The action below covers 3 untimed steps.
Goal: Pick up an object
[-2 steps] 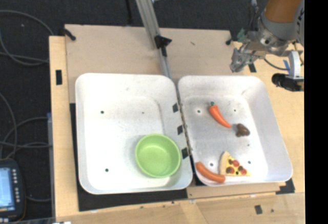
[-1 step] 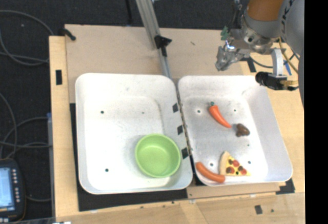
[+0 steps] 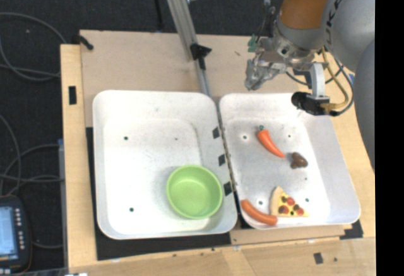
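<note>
My arm: grey with an orange band, reaching in from the right, bent over the far edge of the right bin (image 3: 328,142).
My gripper (image 3: 257,79): above the far left corner of the right bin, over the bare bench just past the rim, well apart from every object.
My jaws: I cannot tell whether they are apart or together; the fingers blur into one grey shape, and I see nothing between them.
Carrot (image 3: 270,142): small, orange, tapered, with a green tip at its far end; lies at a slant near the middle of the right bin.
Brown lump (image 3: 298,159): dark, rounded, just beside the carrot's thin end, on the right.
Pizza slice (image 3: 286,203): a yellow wedge with red and dark spots, at the near edge of the right bin.
Sausage (image 3: 258,212): orange-red, long and slightly curved, just left of the pizza slice, in the near left corner.
Green bowl (image 3: 194,191): light green, round, upright, in the near right part of the left bin (image 3: 126,161).
</note>
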Each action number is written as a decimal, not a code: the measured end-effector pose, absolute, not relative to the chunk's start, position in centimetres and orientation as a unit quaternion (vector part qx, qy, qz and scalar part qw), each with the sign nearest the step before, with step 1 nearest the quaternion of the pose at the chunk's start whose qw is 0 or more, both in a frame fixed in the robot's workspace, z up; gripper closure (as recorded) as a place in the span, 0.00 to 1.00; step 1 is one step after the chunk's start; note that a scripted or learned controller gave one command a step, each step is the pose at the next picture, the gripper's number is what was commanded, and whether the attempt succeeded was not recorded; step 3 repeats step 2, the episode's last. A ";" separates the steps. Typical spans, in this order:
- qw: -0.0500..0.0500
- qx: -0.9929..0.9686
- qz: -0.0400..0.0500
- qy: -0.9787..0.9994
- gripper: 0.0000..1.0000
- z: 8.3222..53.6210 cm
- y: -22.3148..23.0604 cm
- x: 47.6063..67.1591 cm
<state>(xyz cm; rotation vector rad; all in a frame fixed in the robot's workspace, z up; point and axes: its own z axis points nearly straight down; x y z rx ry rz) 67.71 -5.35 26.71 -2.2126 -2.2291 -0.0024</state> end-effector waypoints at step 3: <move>0.001 -0.704 0.000 -0.710 1.00 25.8 5.6 66.7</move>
